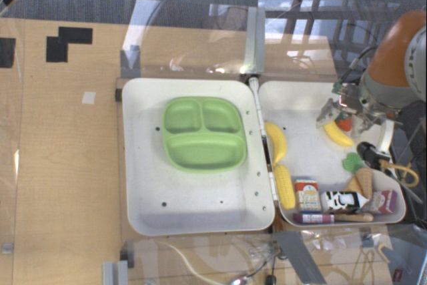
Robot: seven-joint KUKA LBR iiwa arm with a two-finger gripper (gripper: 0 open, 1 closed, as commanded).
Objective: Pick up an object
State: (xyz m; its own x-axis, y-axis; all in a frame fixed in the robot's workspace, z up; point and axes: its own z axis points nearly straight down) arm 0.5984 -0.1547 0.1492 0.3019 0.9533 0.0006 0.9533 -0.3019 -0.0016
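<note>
2 bins (140, 210); the tool (343, 113), grip unreadable, hangs over a small banana (338, 135) near the right bin's far edge.

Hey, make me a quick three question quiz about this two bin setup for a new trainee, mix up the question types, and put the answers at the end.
1. True or false: the green divided plate lies in the left bin.
2. Multiple choice: what lies against the divider at the right bin's left edge? A) a banana with a corn cob below it, B) a red cup, C) a spoon.
3. Fill in: the pincer hangs above the right bin's upper right part, close to a small ____ banana.

Key: 1 true; 2 A; 3 yellow.
</note>
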